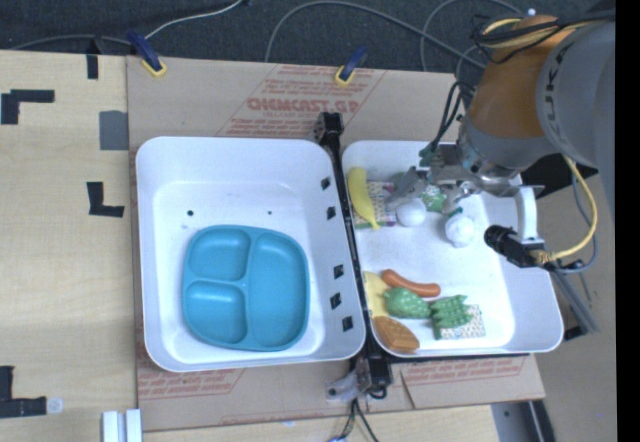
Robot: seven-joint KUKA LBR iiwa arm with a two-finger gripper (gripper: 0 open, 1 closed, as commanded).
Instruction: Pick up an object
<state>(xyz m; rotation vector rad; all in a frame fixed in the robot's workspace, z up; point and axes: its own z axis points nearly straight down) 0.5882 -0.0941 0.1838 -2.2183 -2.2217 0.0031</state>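
My gripper (428,188) hangs low over the far part of the right bin (500,275), under the orange-banded wrist. Just below it lie a small white ball (410,215) and a second white piece (459,229). Something small and green (436,199) sits right at the gripper; whether it is held is unclear. A yellow banana (359,198) lies along the bin's left wall, beside a printed packet (381,198). Nearer the front are a red sausage (412,283), a green vegetable toy (406,304), another green piece (451,310) and a brown bread-like piece (397,333).
The left bin (170,175) holds a blue divided plate (245,286). A black divider with clips (340,230) runs between the bins. Cables (560,250) loop near the arm on the right. Cardboard (290,100) lies under both bins.
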